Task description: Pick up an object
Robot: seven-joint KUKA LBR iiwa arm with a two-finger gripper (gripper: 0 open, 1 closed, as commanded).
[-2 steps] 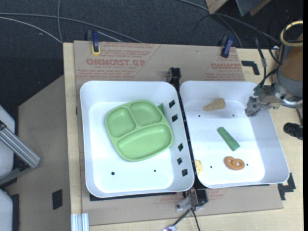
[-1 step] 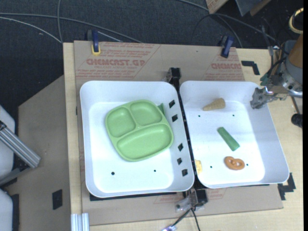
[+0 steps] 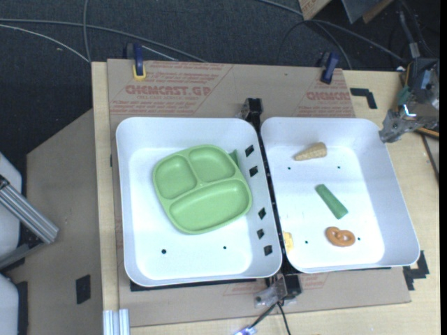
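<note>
Nearest to us, along the lower edge of the right bin [image 3: 391,208], we see a small orange pretzel [image 3: 340,237], with a tiny yellow bit [image 3: 287,241] near the bin's lower left corner. The gripper [image 3: 399,123] sits at the far right of the scene, just outside the upper right corner of that bin, over the bench [image 3: 391,89]; we cannot tell how it is set, since it is small and blurred against the clutter around it, and we see nothing held in it.

From the gripper, the pretzel lies well down and to the left. Closer to it, down-left of the gripper in the middle of the bin, lies a green stick [image 3: 331,201], set at a slant. Left of the gripper and slightly lower, near the upper part of the bin, rests a tan cone [image 3: 311,151], its tip pointing away from the gripper. All three things lie apart from one another and from the gripper.

Farther left still, beyond the divide between the bins, the left bin [image 3: 133,187] holds a green divided plate [image 3: 202,188] with three compartments, lying flat and turned at a slight angle.
</note>
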